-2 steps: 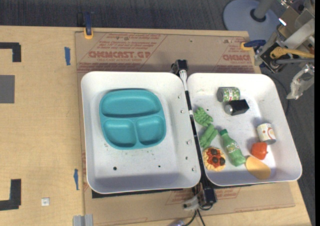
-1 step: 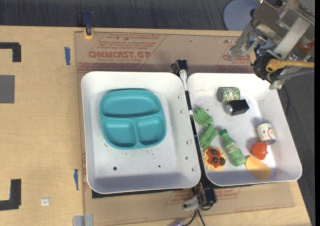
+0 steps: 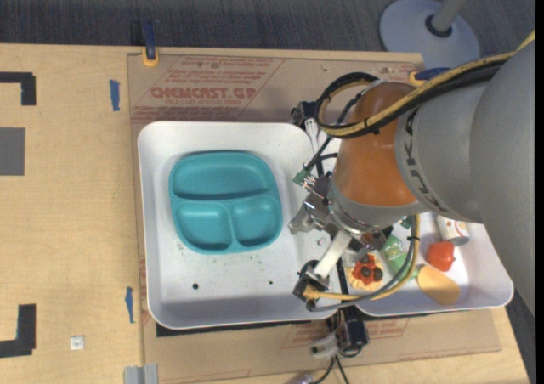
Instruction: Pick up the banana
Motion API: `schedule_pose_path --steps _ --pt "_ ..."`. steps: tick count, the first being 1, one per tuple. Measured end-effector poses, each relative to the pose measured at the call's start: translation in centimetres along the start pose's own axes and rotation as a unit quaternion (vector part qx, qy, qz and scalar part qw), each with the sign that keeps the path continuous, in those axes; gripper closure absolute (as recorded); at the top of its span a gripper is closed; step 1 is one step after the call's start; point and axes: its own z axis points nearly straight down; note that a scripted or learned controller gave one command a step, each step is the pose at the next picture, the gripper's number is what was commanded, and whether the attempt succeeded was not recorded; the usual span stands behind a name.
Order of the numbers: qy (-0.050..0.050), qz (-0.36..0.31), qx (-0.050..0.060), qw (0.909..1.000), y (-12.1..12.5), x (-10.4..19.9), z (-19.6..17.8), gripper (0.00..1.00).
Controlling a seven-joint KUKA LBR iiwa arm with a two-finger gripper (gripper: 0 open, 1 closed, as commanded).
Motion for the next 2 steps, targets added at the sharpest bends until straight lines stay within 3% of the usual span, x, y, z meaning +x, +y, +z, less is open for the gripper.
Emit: schedule_pose_path --steps 1,2 --pt "0.000 -0.104 0.001 0.9946 -5.1 6.4 8.7 0.00" --pt "-0.004 0.068 0.000 0.9976 -8.5 10.5 9.8 0.00"
